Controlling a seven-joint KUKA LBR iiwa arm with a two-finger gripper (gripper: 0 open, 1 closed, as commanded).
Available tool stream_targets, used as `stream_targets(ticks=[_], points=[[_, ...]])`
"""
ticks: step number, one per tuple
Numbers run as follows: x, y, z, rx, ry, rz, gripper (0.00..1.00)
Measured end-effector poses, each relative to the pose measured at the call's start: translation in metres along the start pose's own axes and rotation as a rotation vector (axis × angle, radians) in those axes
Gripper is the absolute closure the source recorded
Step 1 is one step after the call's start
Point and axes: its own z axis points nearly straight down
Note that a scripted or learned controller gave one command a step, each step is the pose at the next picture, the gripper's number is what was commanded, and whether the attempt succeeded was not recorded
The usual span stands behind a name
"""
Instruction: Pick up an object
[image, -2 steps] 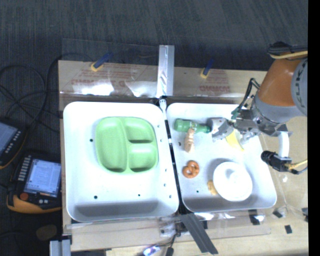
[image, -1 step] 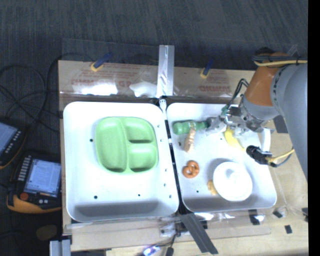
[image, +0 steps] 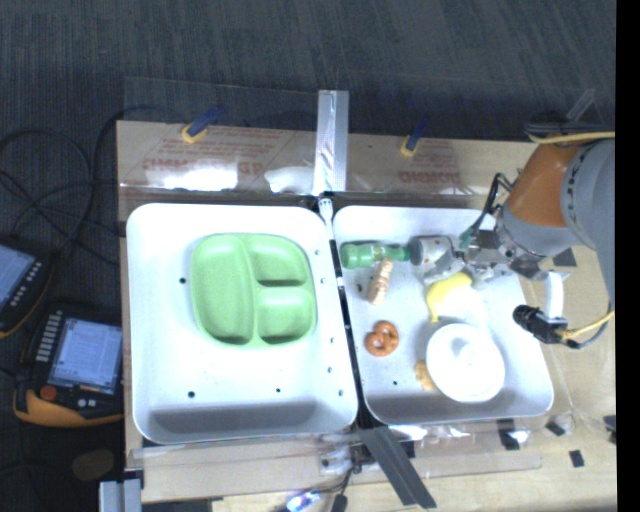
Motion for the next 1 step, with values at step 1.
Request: stream_targets(ticks=[1], points=[[0.0254,0.0123,-0.0561,0.019,-0.008,0.099,0.00]])
